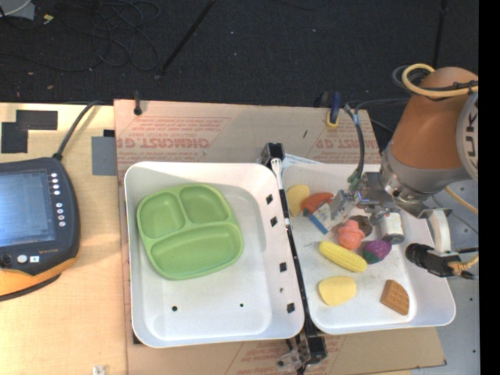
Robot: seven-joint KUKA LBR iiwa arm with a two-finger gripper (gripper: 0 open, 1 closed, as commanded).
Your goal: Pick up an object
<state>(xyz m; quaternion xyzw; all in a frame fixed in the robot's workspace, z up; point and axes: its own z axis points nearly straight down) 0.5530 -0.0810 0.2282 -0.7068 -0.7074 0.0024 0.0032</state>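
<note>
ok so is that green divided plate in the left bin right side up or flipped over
Right side up: the green divided plate in the left bin shows its three hollow compartments facing up, with raised ridges between them.

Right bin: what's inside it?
The right bin holds a corn cob, a pale yellow piece, a brown wafer, a purple piece, a pink piece and a red-orange piece. The arm covers its far right corner.

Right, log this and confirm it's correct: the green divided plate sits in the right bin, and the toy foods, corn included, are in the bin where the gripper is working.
One thing is wrong: the camera view shows the green divided plate in the left bin, not the right one. The rest stands: the toy foods, corn included, are in the right bin where the gripper is working.
</note>
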